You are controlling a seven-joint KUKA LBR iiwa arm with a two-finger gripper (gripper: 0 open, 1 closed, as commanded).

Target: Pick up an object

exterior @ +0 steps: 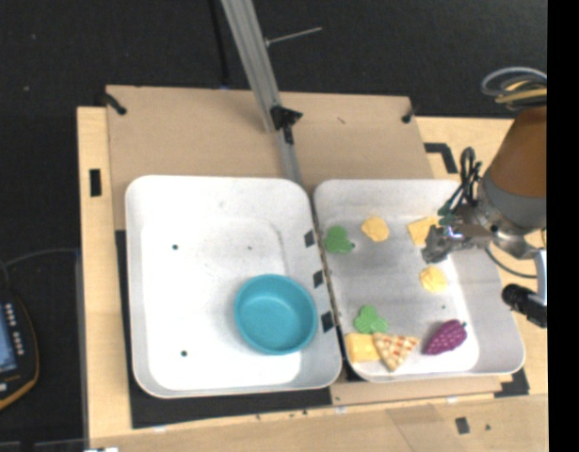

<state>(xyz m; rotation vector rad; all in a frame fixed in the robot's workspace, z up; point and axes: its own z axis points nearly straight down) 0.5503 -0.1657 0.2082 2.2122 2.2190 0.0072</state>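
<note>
here the claw point(443, 243) is poised in the right bin point(477, 361) between two yellow pieces point(433, 278); its state cannot be told.

Open floor beside blue bowl point(275, 313)

2 white bins point(143, 252), 1 blue bowl point(274, 313), 4 yellow pieces point(375, 229), 2 green pieces point(338, 242), 1 purple grape bunch point(445, 336), 1 pizza slice point(395, 349).

The gripper point(442, 243) sits over the right bin point(487, 347), fingertips too small and dark to read. It partly covers a yellow piece point(420, 230). The arm point(520, 172) runs off the right edge.
</note>
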